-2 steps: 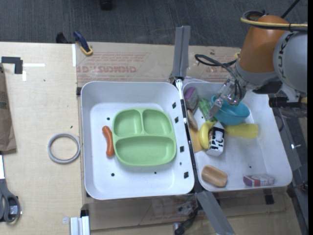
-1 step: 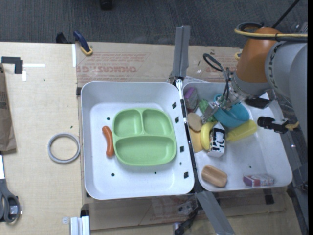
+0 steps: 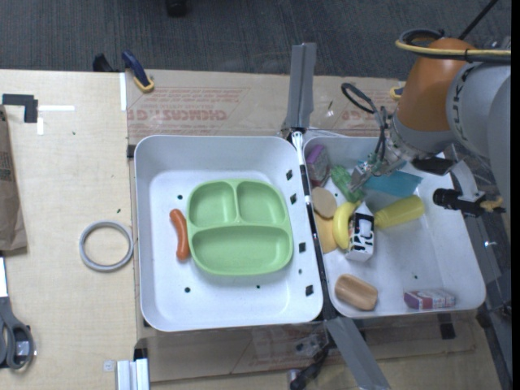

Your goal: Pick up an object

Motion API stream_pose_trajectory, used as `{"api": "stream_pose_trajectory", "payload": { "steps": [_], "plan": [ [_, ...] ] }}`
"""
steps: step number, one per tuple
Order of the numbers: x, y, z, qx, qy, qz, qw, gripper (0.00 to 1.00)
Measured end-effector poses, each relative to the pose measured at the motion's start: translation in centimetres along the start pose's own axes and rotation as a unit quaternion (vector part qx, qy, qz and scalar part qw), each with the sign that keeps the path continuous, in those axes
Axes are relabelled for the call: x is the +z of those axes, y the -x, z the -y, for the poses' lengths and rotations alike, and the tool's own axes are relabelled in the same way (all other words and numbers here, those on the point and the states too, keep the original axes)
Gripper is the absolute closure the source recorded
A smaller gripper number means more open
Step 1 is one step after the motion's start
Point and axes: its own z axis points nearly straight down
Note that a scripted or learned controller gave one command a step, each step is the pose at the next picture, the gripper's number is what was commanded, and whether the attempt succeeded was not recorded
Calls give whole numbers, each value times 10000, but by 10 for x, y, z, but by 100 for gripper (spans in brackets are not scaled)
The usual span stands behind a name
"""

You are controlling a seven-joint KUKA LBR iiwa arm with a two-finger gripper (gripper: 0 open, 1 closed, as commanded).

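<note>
In the right bin (image 3: 467, 258), the bread roll (image 3: 356, 292) lies nearest the camera. Beyond it the yellow cylinder (image 3: 399, 212) points its long axis up-right, just below the gripper (image 3: 375, 167), which hovers over the teal block (image 3: 392, 187). Whether it grips anything, I cannot tell.

At twelve o'clock, the brown cardboard sheet (image 3: 213, 104) bears faint reddish printed lettering. It runs upside down. It is too blurred to read.

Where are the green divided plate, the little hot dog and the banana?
green divided plate (image 3: 240, 227): camera view, centre ridge.
hot dog (image 3: 180, 234): camera view, middle.
banana (image 3: 342, 223): camera view, middle of curve.
</note>
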Motion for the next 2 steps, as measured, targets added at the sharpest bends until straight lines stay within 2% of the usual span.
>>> {"api": "stream_pose_trajectory", "payload": {
  "steps": [1, 2],
  "plan": [
    [-41, -1, -17, -90, -32, -35, 9999, 100],
    [-43, 0, -19, -95, 3, -10, 10000, 0]
  ]
}}
